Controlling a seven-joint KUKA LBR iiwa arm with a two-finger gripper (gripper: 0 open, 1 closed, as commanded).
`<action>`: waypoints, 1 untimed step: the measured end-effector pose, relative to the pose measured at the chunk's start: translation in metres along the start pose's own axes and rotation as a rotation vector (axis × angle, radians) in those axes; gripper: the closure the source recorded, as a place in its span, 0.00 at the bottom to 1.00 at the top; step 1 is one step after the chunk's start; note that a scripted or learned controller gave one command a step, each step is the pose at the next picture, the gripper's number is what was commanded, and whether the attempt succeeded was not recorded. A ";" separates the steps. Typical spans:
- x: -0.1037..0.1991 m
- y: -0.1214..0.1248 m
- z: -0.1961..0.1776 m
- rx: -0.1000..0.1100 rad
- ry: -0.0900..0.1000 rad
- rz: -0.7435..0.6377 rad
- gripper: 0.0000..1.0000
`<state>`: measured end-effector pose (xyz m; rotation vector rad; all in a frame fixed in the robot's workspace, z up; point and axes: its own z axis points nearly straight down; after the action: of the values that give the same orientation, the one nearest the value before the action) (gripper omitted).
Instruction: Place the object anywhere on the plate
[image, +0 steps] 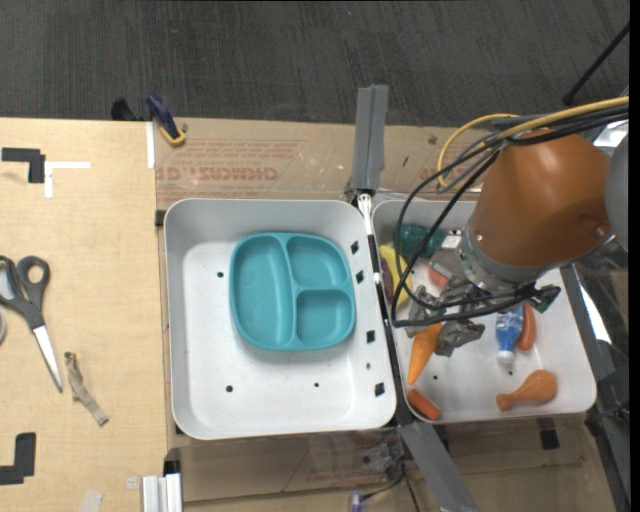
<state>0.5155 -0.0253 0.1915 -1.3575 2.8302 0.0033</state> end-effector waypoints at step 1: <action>-0.092 -0.014 0.000 0.002 -0.001 0.145 1.00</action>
<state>0.5840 0.0373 0.1918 -1.1486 2.9200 0.0019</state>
